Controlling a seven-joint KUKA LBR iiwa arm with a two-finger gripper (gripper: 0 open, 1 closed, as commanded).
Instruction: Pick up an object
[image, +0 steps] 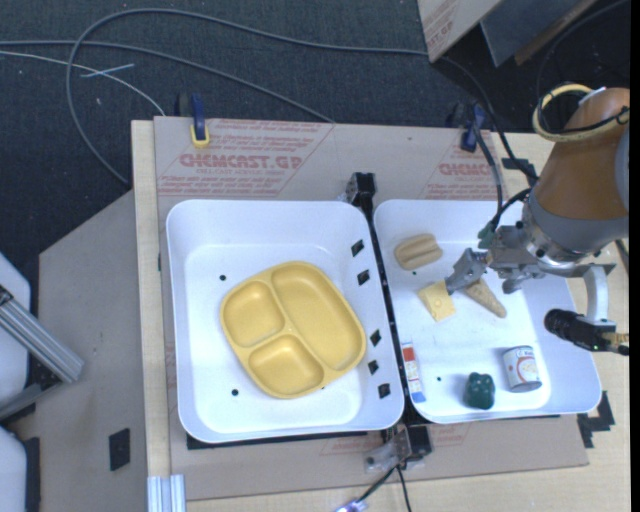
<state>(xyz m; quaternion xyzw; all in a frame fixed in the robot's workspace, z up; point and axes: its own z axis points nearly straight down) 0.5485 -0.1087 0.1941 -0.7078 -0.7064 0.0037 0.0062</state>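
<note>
The right bin (560, 400) holds several small items. A tan bread roll (417, 250) lies at its upper left and a yellow cheese block (436, 301) just below it. A tan wedge (487, 296) lies right of the cheese. Lower down are a small can (520, 367), a green pepper (480, 390) and a thin white and red tube (409, 368) along the left wall. My gripper (465, 278) hangs low between the cheese block and the tan wedge, just below and to the right of the roll. I see nothing lifted off the bin floor.
The left bin (190, 250) holds a yellow divided plate (292, 327). A black divider with clips (372, 290) runs between the two bins. The grey arm (575, 190) reaches in over the right bin's upper right corner. Cables trail across the dark floor behind the bench.
</note>
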